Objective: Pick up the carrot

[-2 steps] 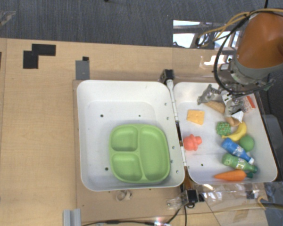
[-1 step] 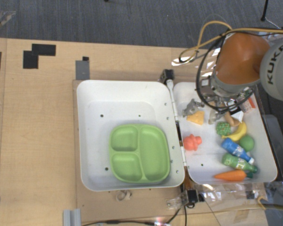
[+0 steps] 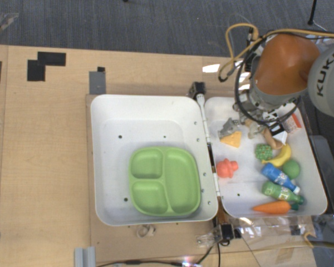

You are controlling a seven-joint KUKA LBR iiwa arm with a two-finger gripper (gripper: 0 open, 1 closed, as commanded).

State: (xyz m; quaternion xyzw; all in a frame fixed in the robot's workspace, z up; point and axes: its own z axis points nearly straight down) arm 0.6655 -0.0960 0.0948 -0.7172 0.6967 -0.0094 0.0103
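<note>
Where it lies, carrot (image 3: pixel 271 207) looks orange, tapered.

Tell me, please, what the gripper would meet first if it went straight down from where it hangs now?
Probably the bare floor of the right bin beside the yellow cheese wedge, though depth is hard to judge. The carrot lies well off that line.

Arm (image 3: pixel 284 65) hides its jaws (right bin (image 3: pixel 317 166) partly covered)

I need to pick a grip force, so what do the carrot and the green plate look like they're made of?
Carrot: probably moulded plastic toy food, judging by its even orange colour and smooth, faintly shiny skin. Green plate: likely hard plastic with a satin finish, given its uniform lime colour and rounded moulded compartments. Neither material is certain from this view.
</note>
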